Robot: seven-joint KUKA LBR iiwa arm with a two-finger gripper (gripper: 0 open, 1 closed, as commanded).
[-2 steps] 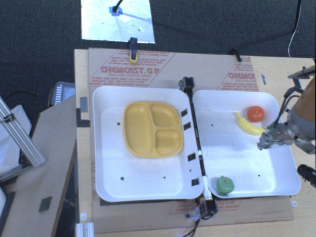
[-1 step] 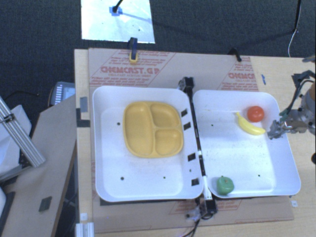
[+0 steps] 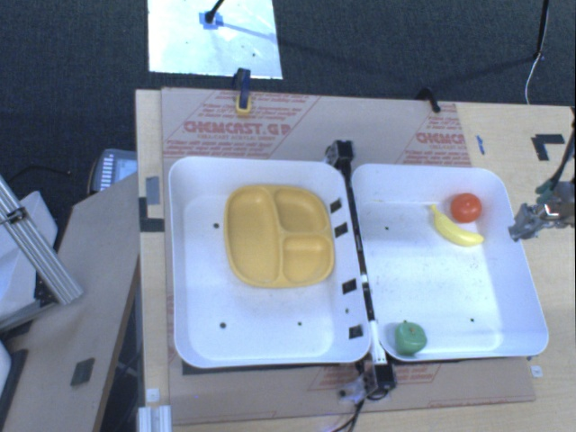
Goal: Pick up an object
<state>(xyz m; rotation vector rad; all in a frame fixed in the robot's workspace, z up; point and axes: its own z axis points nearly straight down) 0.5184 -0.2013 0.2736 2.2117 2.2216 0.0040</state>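
Right bin (image 3: pixel 504 268): tomato (image 3: pixel 465 207) touching banana (image 3: pixel 455 229) at 1 o'clock, green apple (image 3: pixel 410 337) at 7 o'clock by the divider. Middle is open floor. Left bin (image 3: pixel 193 268) holds a yellow 3-compartment tray (image 3: pixel 277 236). Gripper (image 3: pixel 533 220) at the right bin's 3 o'clock rim, cut off by the frame, too blurred to judge its opening; nothing visibly held.

A robotics lab: two white bins (image 3: pixel 441 268) sit clamped side by side on a cardboard-covered counter (image 3: pixel 306 124), with aluminium framing (image 3: pixel 36 250) at the left, loose cables (image 3: pixel 540 25), and dark carpet (image 3: pixel 72 43) underneath.
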